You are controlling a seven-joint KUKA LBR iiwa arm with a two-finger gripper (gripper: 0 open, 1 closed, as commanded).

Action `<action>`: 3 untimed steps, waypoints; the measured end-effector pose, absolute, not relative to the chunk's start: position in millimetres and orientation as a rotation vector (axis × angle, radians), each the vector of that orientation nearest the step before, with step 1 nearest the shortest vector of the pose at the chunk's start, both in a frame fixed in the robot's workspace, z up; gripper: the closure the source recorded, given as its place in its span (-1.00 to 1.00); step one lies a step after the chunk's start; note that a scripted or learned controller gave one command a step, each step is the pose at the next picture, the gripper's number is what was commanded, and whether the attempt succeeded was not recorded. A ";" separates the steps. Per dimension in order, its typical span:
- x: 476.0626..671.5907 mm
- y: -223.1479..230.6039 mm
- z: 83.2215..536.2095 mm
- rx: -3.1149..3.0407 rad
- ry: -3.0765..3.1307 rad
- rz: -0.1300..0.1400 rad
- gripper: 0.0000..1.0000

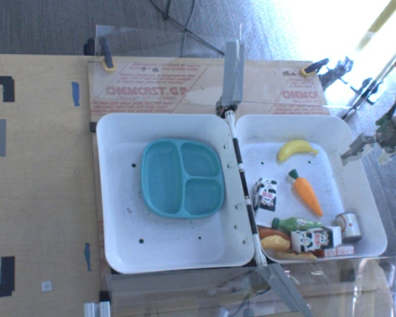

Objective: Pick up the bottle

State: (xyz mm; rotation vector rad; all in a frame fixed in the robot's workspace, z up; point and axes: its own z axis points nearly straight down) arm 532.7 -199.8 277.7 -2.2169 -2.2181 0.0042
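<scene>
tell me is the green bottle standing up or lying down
Lying down. The green bottle rests on its side in the right bin, its length running across the floor beside the milk carton.

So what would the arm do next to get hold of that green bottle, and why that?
Probably swing the gripper inward and toward the near end of the right bin. It now sits at that bin's far right edge, well away from the green bottle, which lies on its side in the near corner, packed against the milk carton and other toys, so it must first get above it.
</scene>
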 end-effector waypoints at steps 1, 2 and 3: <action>508.6 -204.3 96.2 -2.445 -1.967 0.004 -1.00; 507.3 -205.1 103.7 -2.447 -1.961 0.007 1.00; 557.7 -203.3 89.4 -2.628 -1.733 -0.004 1.00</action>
